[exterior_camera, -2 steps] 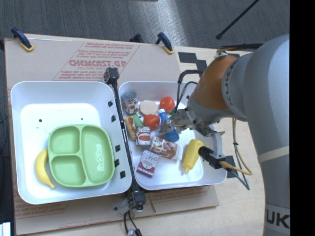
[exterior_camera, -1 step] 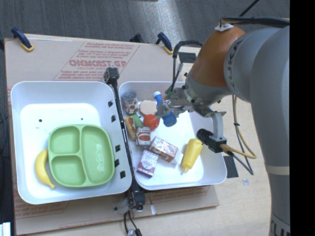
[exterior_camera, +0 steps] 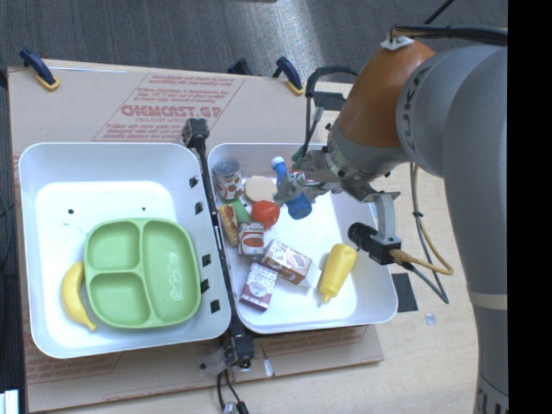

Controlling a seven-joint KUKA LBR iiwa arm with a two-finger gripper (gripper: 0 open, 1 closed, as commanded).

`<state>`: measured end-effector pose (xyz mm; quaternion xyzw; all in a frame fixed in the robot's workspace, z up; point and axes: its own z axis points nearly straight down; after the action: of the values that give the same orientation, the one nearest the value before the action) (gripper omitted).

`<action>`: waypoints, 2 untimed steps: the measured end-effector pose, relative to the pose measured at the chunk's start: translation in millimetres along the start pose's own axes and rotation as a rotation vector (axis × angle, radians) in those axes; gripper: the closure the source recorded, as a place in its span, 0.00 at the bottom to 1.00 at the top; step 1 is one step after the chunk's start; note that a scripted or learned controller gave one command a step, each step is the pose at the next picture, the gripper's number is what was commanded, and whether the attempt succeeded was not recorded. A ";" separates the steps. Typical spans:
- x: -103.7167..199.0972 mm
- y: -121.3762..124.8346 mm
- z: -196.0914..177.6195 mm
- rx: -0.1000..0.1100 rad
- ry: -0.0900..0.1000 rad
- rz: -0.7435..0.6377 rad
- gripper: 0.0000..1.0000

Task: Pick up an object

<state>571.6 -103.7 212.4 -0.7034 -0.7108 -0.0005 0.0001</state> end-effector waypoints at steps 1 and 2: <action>43.9 -51.1 -62.5 0.001 0.000 0.004 1.00; 44.1 -50.7 -72.4 0.001 -0.001 -0.002 1.00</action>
<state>520.4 -60.2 284.8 -0.7027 -0.7115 0.0001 0.0003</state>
